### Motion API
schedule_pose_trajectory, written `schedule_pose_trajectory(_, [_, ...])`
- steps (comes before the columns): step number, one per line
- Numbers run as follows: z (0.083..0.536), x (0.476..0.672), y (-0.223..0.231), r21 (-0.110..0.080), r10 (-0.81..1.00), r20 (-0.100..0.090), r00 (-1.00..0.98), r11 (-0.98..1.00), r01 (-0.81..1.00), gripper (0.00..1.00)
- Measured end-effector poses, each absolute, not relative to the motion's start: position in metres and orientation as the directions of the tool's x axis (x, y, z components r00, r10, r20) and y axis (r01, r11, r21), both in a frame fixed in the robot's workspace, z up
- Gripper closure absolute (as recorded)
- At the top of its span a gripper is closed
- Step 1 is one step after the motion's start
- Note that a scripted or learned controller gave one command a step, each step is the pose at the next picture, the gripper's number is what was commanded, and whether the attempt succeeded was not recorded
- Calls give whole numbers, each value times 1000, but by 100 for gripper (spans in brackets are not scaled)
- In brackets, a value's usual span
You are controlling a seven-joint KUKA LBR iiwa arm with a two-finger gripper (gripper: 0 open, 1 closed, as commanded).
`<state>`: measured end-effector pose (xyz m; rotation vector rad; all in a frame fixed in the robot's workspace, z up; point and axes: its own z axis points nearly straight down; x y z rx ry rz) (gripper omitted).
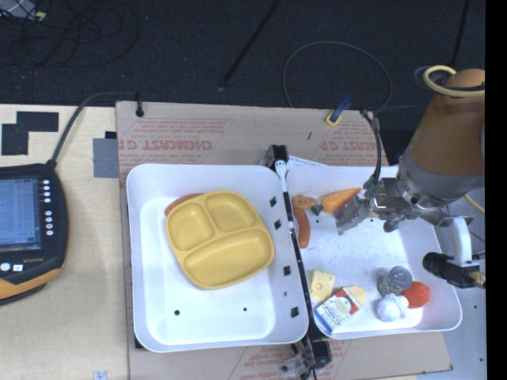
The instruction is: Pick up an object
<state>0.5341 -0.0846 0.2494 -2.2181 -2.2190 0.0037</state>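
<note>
In the right bin (438, 321) lie an orange carrot (341, 198), a brownish sausage (302, 225), a yellow cheese wedge (321, 283), a small printed packet (336, 310), a grey ball (394, 279), a red tomato (417, 294) and a white round piece (388, 309). My gripper (369, 218) hangs over the upper middle of this bin, just right of and below the carrot. It is open, its two fingers stand apart and nothing is between them.
The left bin (136, 252) holds a yellow divided plate (220, 238) with a red thing (177, 204) peeking out from under its upper left edge. A tablet-like pendant (28, 224) lies on the bench at far left. Cables run behind the bins.
</note>
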Motion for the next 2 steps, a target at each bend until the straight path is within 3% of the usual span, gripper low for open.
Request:
schedule_pose_trajectory(1, [182,524,-148,-9,1000,1,4,-4,1000,0])
schedule_pose_trajectory(2, [149,485,-191,-7,1000,2,4,-4,1000,0])
